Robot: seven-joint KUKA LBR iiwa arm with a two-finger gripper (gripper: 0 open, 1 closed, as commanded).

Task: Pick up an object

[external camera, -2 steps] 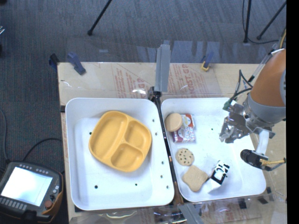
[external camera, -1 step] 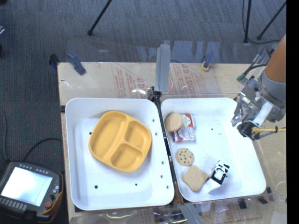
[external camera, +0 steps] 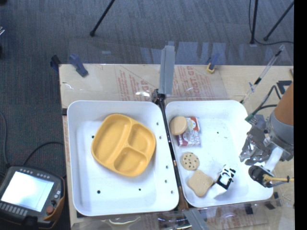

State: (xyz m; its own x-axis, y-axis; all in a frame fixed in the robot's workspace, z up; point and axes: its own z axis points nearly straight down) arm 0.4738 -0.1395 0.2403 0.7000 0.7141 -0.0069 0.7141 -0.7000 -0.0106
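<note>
The right bin (external camera: 225, 110) holds several items. A round tan bun (external camera: 178, 125) lies at its upper left, partly on a red and white packet (external camera: 190, 134). Below them is a chocolate chip cookie (external camera: 190, 161), and a slice of bread (external camera: 200, 182) sits near the front wall. A small black and white object (external camera: 225, 177) rests just right of the bread. My gripper (external camera: 257, 160) hangs over the right rim of this bin, to the right of the black and white object and apart from all the items.
The left bin (external camera: 81, 176) carries a yellow divided plate (external camera: 124, 144). A grey upright post (external camera: 167, 73) stands behind the seam between the bins. A teach pendant (external camera: 29, 191) lies on the floor at the lower left. Cables run along the bench's right side.
</note>
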